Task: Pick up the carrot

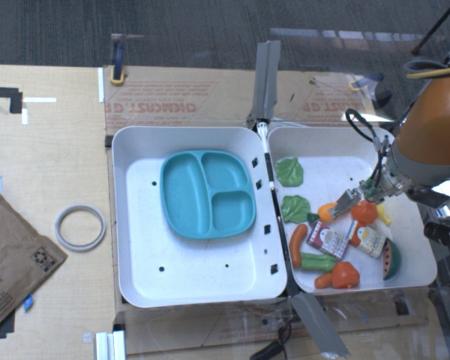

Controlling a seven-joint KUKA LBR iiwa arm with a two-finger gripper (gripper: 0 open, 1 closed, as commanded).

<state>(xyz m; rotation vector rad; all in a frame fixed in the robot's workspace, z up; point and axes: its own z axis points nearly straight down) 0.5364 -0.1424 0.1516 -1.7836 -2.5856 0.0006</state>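
White plastic twice over on a pale wooden bench (45,163): left bin (124,201) with a teal divided plate (208,193) lying flat near its middle, right bin (330,152) crowded with toy food. Reaching in from the right over that second bin, grey arm (427,126) with its orange band, gripper (350,201) low among the toys, between a small round orange piece (326,212) and a red tomato (364,214) (open or shut, impossible to tell from this angle). Carrot (297,244), long and orange-red, lying on the bin floor near the left wall, running roughly toward and away from the camera, nearer the camera than the gripper, to its left and apart from it. Close around the carrot: a leafy green piece (295,208) at its far end, a red-and-white packet (326,240) just to its right, a long green vegetable (317,261) touching or nearly touching its near end. Along the front wall, a red pepper-like toy (343,274) and a watermelon slice (391,259); a second packet (370,240) just in front of the tomato; another green leaf (289,171) toward the back. Out on the bench, left of both bins, a ring of tape (80,226) and part of a brown cardboard box (15,265).
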